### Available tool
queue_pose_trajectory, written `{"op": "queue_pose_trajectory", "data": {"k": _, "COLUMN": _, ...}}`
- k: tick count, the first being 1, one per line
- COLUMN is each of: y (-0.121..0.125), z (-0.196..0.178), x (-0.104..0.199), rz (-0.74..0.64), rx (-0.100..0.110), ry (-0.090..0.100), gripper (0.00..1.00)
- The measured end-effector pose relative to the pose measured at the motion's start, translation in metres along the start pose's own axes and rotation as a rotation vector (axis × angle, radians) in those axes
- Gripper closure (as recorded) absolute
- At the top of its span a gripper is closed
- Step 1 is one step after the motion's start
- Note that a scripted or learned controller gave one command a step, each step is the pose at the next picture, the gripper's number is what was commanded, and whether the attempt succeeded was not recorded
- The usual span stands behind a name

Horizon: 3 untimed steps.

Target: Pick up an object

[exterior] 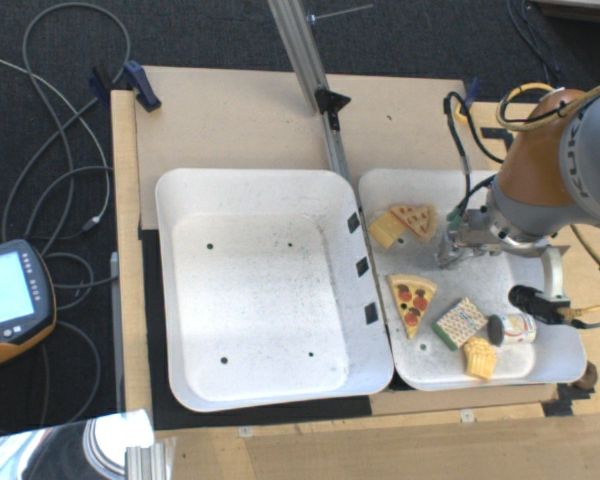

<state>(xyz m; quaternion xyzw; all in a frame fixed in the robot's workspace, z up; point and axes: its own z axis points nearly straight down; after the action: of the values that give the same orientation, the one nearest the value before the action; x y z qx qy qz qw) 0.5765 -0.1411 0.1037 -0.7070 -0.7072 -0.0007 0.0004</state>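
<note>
The right bin (420,368) holds several toy food pieces. A pizza slice (412,299) lies near its left wall. A second pizza slice (415,219) and a yellow wedge (385,230) sit at the back. A green-edged patterned block (460,322), a yellow corn-like piece (480,358) and a small white can (517,328) lie toward the front right. My gripper (458,248) hangs low over the bin's middle, just right of the back pizza slice, under the orange wrist band (540,173). Nothing shows between its fingers.
The left bin (180,208) stands beside the right one. A slanted metal pole (305,53) crosses the bench from the back to the gap between the bins. Cables and a handheld pendant (10,303) lie on the floor at left.
</note>
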Motion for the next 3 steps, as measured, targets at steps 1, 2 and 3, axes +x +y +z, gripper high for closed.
{"op": "queue_pose_trajectory", "data": {"k": 1, "y": -0.008, "z": -0.051, "x": -0.004, "rz": 0.001, "rx": -0.005, "ry": -0.003, "gripper": 1.00}}
{"op": "queue_pose_trajectory", "data": {"k": 2, "y": -0.016, "z": -0.106, "x": -0.007, "rz": -0.001, "rx": -0.006, "ry": -0.003, "gripper": 1.00}}
{"op": "queue_pose_trajectory", "data": {"k": 3, "y": -0.015, "z": -0.139, "x": -0.007, "rz": -0.002, "rx": -0.005, "ry": -0.003, "gripper": 1.00}}
